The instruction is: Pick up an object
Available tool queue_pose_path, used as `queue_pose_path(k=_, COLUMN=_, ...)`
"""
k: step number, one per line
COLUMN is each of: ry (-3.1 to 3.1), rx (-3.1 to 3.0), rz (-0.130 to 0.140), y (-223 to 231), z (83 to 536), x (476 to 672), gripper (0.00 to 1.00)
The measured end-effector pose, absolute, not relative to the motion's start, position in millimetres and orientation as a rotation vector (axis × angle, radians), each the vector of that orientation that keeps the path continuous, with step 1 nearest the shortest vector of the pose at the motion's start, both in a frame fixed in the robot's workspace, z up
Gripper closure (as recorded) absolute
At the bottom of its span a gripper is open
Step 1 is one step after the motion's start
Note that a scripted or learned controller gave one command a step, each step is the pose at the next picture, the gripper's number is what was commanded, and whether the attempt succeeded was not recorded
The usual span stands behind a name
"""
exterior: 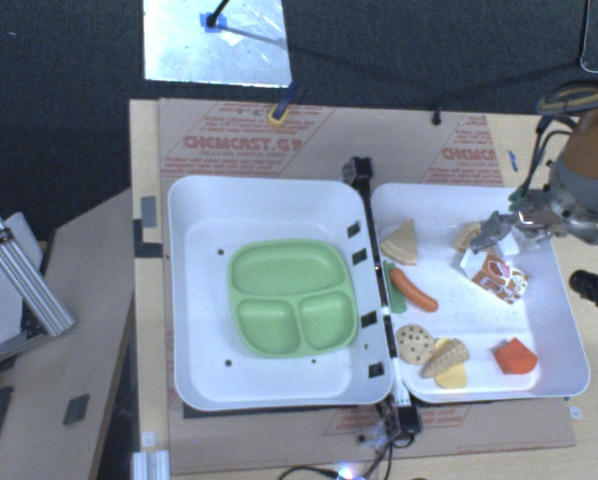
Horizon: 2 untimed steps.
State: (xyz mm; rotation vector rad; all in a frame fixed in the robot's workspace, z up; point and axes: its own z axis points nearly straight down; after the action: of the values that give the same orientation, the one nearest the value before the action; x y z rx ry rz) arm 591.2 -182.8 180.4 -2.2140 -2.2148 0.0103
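So the claw (496, 232) is hanging low over the right bin (564, 313), can't tell how wide it's open or if it's got anything, with the colourful snack packet (498, 278) lying right under it near a bread slice (402, 242).

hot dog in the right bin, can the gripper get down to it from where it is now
Probably yes. The hot dog lies flat near the right bin's left wall with open floor around it. The gripper hangs over the same bin, above the printed carton, and nothing stands between them.
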Motion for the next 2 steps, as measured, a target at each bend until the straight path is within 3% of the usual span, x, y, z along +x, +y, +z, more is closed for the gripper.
queue_pose_path(k=1, ry=-2.226, rx=-2.218, rz=-0.001, y=-182, z=188, x=594.4, gripper=0.0)
queue_pose_path(k=2, ry=-2.222, rx=-2.216, rz=0.003, y=-180, z=126, x=596.3, gripper=0.0)
